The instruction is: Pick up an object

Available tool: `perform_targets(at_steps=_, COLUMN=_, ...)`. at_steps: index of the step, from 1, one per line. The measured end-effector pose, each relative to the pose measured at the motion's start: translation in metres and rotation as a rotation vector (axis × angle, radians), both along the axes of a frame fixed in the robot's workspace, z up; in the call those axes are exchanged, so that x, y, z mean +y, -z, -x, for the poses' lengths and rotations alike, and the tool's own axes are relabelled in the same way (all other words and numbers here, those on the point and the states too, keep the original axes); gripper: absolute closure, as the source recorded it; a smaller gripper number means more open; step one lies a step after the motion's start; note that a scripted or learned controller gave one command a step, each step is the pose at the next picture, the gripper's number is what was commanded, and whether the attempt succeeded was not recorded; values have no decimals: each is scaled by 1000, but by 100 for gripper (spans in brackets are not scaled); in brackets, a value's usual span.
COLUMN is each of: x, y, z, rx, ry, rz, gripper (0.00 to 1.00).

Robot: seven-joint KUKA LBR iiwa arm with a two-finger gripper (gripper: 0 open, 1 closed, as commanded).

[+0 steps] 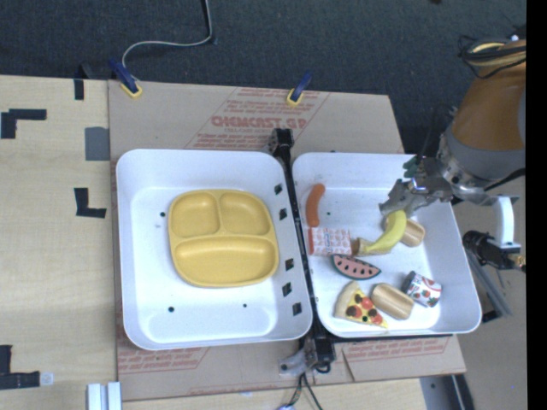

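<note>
On the counter: two shallow white bins sit side by side on a sheet of printed cardboard, and we're looking down on both at a slant.
Arm: grey with an orange band, reaching in from the right and hanging over the upper right corner of the right bin.
Left bin: carrying one thing, a yellow divided plate with three compartments, lying flat near the middle.
Right bin: this is the busy one, toy food scattered across its floor.
Jaws: down low at the right bin's upper right, just above the top end of the banana; whether they are parted or closed cannot be told from this angle, and nothing can be seen gripped between them.
Banana: yellow, curving down and to the left from right under the jaws, its lower tip near the packet.
Sausage: orange-red, lying lengthwise near the bin's left wall, well apart from the jaws.
Packet: white with red print, just below the sausage.
Watermelon slice: red with dark rind, just below the packet and banana tip.
Pizza slice: near the front wall, touching a tan bread roll to its right.
Small carton: white and dark, tipped over just right of the roll.
Cork-coloured piece: tucked against the banana's right side.
</note>
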State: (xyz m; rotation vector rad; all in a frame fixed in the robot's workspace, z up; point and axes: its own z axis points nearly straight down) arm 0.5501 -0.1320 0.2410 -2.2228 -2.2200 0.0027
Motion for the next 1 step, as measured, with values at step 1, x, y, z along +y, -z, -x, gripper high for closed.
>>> perform_targets(at_steps=1, x=27, y=-15, z=37, rx=0, ry=-3, rz=-2, gripper=100)
